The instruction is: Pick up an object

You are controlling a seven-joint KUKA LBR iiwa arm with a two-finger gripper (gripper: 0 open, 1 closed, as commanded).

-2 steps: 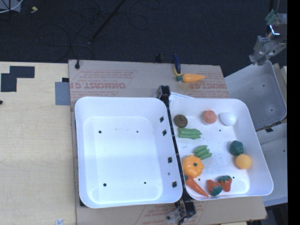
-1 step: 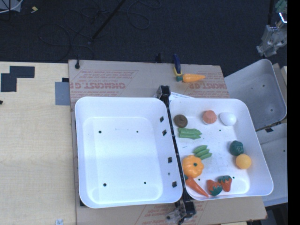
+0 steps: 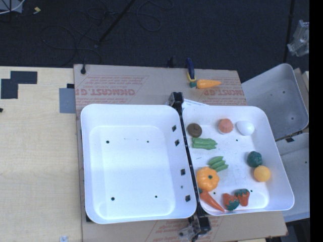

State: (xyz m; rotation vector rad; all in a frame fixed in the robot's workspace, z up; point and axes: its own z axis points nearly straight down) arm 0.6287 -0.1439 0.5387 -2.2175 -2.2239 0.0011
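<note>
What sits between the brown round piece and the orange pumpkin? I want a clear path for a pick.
In the camera view, two green pods: one just below the brown piece, another above the pumpkin.

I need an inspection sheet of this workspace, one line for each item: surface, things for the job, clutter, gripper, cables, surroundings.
Surface: two white bins side by side on a cardboard sheet over a pale bench; left bin, right bin.
Things for the job: toy foods in the right bin: orange pumpkin, carrot, two strawberries, green pods, brown disc, pink ball, white egg, dark green piece, yellow ball.
Clutter: a second carrot on the cardboard, behind the bins.
Gripper: nothing seen.
Cables: dark cables on the floor behind.
Surroundings: grey metal tray at right.
</note>
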